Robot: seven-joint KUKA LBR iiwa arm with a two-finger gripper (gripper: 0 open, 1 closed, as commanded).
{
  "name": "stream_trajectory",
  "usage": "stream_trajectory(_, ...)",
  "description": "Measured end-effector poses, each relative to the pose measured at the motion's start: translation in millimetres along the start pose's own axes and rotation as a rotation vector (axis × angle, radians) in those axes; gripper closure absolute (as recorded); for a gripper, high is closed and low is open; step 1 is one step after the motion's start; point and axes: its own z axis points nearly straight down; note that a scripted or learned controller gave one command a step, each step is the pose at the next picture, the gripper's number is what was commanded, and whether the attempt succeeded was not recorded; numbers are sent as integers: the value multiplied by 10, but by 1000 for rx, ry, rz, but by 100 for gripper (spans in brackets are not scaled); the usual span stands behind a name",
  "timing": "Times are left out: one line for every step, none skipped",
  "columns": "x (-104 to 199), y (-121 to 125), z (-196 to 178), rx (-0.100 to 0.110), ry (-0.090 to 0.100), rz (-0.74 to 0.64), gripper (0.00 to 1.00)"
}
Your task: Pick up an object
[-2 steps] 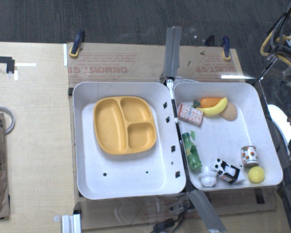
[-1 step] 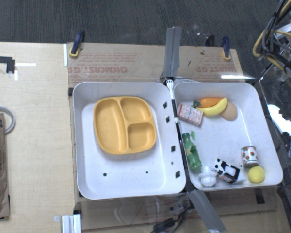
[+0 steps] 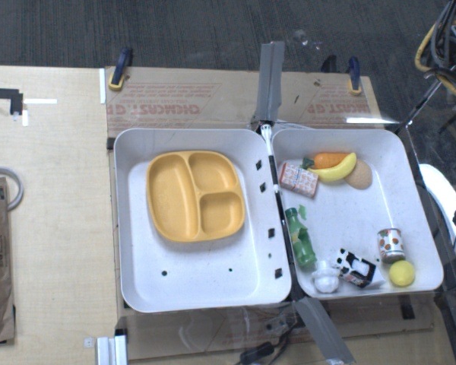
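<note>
Camera view: banana (image 3: 336, 170) at upper centre of right bin (image 3: 410, 204), touching neighbours; lemon (image 3: 401, 273) lower right, freer. State of hand: cannot tell. Best approached from directly above, favouring the isolated lemon.

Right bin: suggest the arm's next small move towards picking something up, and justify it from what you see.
Probably bring the arm in over the right bin, above the yellow ball. It lies near the bin's right corner, apart from the small can, with room around it.
</note>
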Motion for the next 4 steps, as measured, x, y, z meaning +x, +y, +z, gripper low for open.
stream_trajectory(21, -8, -38, 2, -10, -7, 100)
stream_trajectory(-210, -44, -173, 0, -1, -142, 100)
stream_trajectory(-103, -208, 314, 1, -1, 2, 100)
stream_trajectory(-88, -206, 268, 3, -10, -3, 100)
